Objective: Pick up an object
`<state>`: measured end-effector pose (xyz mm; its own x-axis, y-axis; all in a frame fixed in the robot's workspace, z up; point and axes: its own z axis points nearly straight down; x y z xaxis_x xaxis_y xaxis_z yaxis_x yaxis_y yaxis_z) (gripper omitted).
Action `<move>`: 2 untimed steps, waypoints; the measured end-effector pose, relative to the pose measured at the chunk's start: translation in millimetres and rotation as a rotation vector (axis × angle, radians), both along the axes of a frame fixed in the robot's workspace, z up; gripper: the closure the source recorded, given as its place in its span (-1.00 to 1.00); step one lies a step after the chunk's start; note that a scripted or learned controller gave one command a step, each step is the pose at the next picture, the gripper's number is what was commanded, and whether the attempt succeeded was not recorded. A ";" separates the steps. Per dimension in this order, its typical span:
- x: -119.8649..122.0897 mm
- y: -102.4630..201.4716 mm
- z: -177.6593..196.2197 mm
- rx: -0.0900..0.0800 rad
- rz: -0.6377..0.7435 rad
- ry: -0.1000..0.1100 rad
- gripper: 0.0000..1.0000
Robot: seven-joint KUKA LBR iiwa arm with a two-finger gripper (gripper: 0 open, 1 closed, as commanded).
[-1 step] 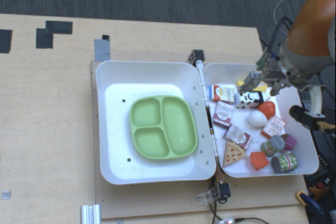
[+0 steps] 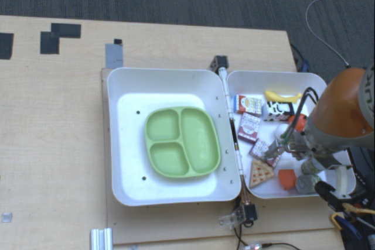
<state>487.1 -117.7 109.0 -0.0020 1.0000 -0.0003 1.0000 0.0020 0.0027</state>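
2 white bins sit side by side on a wooden bench (image 2: 53, 126), filling the centre and lower right of the frame. The left bin (image 2: 117, 126) holds 1 green tray (image 2: 183, 142) with 3 compartments, lying flat near the bin's middle. The right bin (image 2: 275, 76) holds a loose pile of small things: 1 blue-and-white carton (image 2: 249, 105) at its upper left, 1 banana (image 2: 282, 95) along the top, 1 black-and-white pack (image 2: 279, 109) just below the banana, 1 maroon packet (image 2: 248, 127) beneath the carton, 1 pizza slice (image 2: 261, 172) at the lower left and 1 orange block (image 2: 286, 179) just right of the slice.

The arm (image 2: 345, 105) comes in from the right edge, its orange band bulking over the right bin's right side. The wrist angles down and to the left, putting the gripper (image 2: 273, 152) low over the bin's middle, just above the pizza slice and right of the maroon packet. From here I cannot tell how wide its fingers stand, nor whether anything sits between them.

A dark carpet fills the top of the frame.
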 end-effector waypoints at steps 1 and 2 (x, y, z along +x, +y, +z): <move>2.1 0.7 10.9 0.000 0.002 -0.005 1.00; 1.9 0.7 10.8 0.000 0.002 -0.005 -1.00</move>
